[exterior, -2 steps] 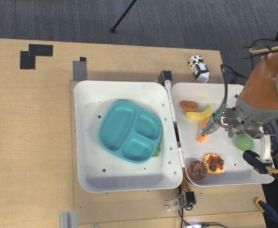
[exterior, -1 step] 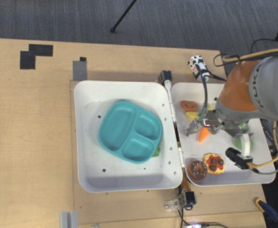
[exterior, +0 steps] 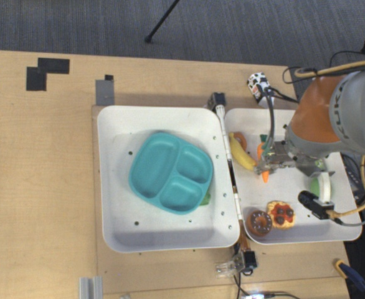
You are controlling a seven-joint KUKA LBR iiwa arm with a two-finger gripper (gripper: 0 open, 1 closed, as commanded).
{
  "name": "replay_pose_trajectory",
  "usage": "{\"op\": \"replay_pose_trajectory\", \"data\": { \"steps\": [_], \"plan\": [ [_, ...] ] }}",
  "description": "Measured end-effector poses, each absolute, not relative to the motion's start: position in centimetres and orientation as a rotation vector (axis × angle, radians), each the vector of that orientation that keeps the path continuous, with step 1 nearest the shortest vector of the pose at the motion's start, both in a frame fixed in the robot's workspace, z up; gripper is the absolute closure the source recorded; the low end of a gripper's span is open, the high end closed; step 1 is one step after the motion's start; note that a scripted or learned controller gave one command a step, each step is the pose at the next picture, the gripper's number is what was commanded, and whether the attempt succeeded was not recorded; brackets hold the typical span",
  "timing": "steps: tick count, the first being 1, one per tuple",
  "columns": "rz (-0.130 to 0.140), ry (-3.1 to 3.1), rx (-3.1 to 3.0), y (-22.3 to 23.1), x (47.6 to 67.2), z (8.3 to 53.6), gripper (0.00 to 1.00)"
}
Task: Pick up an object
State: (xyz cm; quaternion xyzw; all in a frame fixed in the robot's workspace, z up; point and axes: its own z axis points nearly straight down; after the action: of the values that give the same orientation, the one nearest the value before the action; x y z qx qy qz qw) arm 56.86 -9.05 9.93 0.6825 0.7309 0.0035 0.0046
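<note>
In the right bin (exterior: 245,122), my gripper (exterior: 271,159) hangs low over the left middle, directly above a small orange carrot (exterior: 265,177). The carrot's ends stick out above and below the gripper. A yellow banana (exterior: 241,152) lies just left of the gripper, along the bin's left wall. Near the front of the bin sit a chocolate donut (exterior: 258,222) and a fruit tart (exterior: 281,213). A green and white object (exterior: 320,184) lies to the right, partly under the arm.
The left bin (exterior: 111,167) holds a teal divided plate (exterior: 171,170), with a bit of something green (exterior: 205,198) showing at its lower right edge. Cables run over the right bin's back and right side. The arm's body covers the bin's right part.
</note>
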Motion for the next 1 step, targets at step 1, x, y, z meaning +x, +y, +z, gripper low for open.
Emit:
{"op": "replay_pose_trajectory", "data": {
  "steps": [1],
  "plan": [
    [0.003, 1.751, 2.608, -3.76, 53.96, 18.45, 1.00]
  ]
}}
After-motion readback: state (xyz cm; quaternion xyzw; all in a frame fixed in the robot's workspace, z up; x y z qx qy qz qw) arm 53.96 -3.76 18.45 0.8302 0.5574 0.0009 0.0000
